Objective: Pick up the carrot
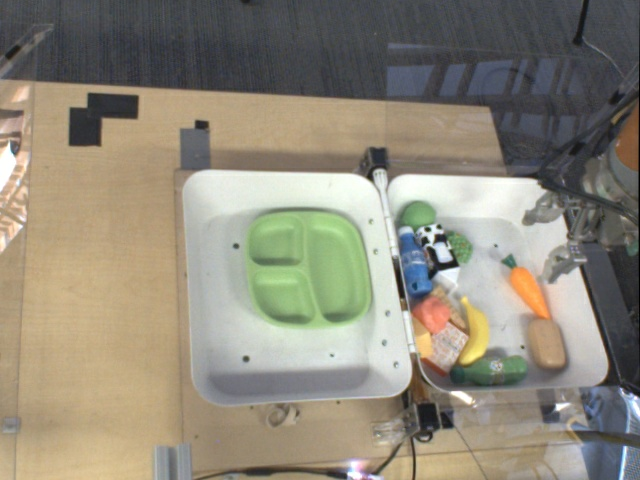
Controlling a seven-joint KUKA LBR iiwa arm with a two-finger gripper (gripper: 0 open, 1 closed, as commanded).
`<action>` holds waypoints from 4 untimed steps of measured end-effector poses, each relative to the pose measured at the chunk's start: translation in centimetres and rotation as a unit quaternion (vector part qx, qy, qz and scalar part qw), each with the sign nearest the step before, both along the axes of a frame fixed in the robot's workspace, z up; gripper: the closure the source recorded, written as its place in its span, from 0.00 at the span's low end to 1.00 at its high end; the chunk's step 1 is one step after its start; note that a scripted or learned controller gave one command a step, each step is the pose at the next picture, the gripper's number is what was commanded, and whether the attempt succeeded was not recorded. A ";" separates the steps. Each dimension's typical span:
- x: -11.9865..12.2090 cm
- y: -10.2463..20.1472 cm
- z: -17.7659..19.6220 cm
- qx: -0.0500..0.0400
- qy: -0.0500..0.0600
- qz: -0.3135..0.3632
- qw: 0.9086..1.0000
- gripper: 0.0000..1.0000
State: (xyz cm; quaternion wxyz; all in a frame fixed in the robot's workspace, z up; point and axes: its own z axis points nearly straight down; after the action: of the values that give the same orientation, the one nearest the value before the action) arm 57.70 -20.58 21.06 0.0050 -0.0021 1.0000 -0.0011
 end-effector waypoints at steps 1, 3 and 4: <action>-0.7 -0.1 -11.9 -0.003 -0.006 0.058 0.998 0.00; -0.4 0.1 -10.7 -0.004 -0.009 0.063 0.998 0.00; 0.2 0.1 -12.2 -0.002 -0.002 0.196 0.981 0.00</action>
State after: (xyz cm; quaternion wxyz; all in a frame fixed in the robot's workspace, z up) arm 57.90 -20.45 8.91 0.0071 -0.1984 0.9801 -0.0019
